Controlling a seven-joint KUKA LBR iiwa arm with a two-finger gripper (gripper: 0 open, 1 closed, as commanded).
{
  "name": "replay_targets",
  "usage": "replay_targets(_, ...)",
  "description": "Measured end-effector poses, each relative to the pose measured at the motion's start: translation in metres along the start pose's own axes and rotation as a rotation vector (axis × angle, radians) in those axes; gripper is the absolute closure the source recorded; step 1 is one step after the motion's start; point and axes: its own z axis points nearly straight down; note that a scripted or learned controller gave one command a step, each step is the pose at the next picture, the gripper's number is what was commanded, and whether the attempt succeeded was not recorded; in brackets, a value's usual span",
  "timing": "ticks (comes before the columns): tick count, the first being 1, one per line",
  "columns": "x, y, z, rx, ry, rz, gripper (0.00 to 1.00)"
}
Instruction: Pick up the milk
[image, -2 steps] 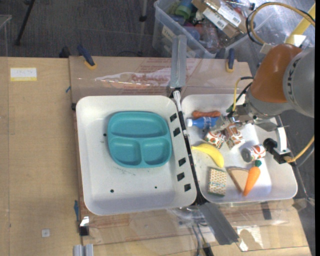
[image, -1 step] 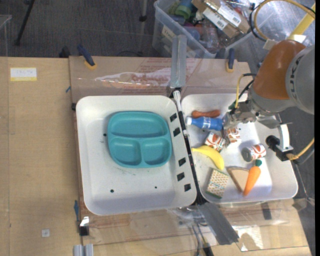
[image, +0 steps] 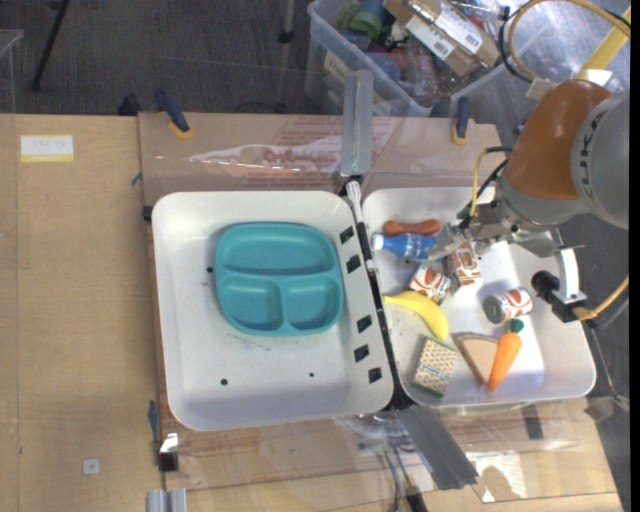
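- Hovering over the right bin (image: 560, 385), the gripper (image: 468, 236) sits just above the milk (image: 466, 264).
- Whether it is clamped on anything, I cannot tell.

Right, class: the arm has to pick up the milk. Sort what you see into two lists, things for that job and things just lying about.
For the job: milk, gripper, right bin.

Lying about: teal tray, banana, carrot, blue bottle, sausage, can, bread slice, patterned box, small can.
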Motion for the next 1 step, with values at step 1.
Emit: replay_targets(1, -0.0112, 0.0198, 0.0449, 0.046, 0.017, -0.005, 0.00)
